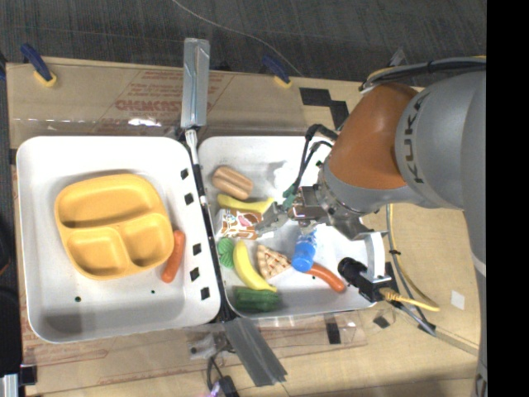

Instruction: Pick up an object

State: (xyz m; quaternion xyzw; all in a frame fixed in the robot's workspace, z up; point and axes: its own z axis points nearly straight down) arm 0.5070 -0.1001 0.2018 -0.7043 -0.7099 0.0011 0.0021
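Several small plastic toy foods crowd the right-hand white bin [273, 160] at mid-frame. You'd find the curved yellow toy banana [248, 269], low in that bin beside a ridged pizza-slice toy [271, 262], light, stiff and slick; take it across its narrow middle. Whether the gripper [285, 213] is spread or closed, you can't tell.

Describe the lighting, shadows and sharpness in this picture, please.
Camera view: light is even; the yellow tray throws a soft shadow on the left bin, the arm darkens the right bin; mild glare on the bin rims; small toys look slightly soft.
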